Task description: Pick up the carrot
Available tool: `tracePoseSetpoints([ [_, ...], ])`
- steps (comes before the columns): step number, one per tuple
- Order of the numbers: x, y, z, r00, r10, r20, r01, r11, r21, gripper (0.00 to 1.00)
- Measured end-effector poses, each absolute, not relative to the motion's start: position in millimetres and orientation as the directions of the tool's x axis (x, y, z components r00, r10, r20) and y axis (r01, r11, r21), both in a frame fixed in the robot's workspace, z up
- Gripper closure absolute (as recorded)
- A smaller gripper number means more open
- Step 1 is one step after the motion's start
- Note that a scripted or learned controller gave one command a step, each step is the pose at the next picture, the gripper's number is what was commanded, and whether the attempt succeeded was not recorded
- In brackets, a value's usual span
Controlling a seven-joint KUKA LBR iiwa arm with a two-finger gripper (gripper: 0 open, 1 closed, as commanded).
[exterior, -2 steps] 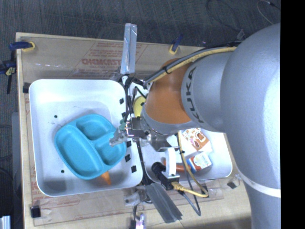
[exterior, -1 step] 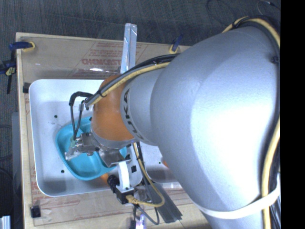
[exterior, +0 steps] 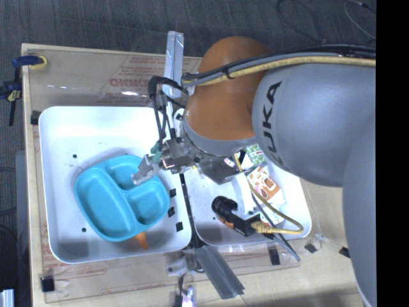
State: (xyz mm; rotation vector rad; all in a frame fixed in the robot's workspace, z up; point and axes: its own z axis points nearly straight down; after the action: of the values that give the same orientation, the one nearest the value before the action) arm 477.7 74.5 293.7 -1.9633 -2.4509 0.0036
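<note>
A pale worktop (exterior: 70, 75) is seen carrying two white bins. In the left bin (exterior: 57, 171) a blue plate (exterior: 115, 203) is laid, and the carrot (exterior: 140, 240) is largely hidden under its lower edge. The pincer (exterior: 146, 170) is held over the plate's upper right; whether it is apart or together cannot be told. A descent here would likely strike the plate, and the carrot could be missed.

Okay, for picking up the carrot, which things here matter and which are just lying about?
Job in hand: small orange carrot, poking out from under the blue divided plastic plate in the left white bin; gripper, over that plate.
Lying about: that plate, partly covering the carrot; white, orange and green printed packet in the right white bin.
</note>
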Motion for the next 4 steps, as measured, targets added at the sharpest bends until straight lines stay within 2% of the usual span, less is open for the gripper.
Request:
tracePoseSetpoints([
  [1,485.5,186,224,-0.232,0.973,-0.002,0.973,0.232,-0.009,0.00],
  [2,477.6,121,356,-0.394,0.919,0.000,0.919,0.394,-0.002,0.00],
  [3,476.7,121,289,-0.280,0.960,-0.001,0.960,0.280,-0.006,0.00],
  [4,475.0,134,158,-0.443,0.897,0.001,0.897,0.443,-0.009,0.00],
])
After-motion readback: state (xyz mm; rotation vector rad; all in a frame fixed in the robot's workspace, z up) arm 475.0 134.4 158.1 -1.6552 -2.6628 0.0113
